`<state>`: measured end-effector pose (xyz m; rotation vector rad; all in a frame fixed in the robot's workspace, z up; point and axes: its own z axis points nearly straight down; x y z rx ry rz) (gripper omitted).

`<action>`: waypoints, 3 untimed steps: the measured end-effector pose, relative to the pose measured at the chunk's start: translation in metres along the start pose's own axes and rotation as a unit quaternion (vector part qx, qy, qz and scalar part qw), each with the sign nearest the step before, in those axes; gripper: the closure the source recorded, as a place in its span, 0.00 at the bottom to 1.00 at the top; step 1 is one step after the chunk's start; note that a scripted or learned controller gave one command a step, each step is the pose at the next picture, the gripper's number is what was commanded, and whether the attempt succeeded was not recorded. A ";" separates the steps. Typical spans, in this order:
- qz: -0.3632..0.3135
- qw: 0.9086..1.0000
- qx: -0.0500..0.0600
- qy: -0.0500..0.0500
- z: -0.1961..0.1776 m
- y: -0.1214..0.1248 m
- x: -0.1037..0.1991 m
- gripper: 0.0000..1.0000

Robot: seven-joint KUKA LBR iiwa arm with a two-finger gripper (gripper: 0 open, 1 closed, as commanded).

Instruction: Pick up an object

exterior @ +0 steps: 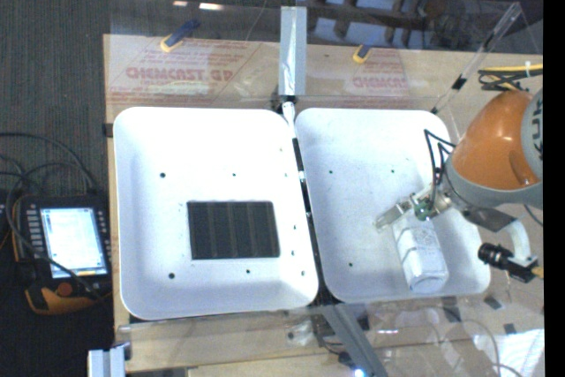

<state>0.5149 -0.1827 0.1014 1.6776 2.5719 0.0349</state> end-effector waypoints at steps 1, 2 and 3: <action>0.183 0.982 0.033 0.016 -0.003 0.061 -0.056 0.00; 0.224 0.974 0.035 0.022 -0.001 -0.026 -0.026 0.00; 0.146 0.989 0.032 0.019 -0.034 0.001 -0.001 0.00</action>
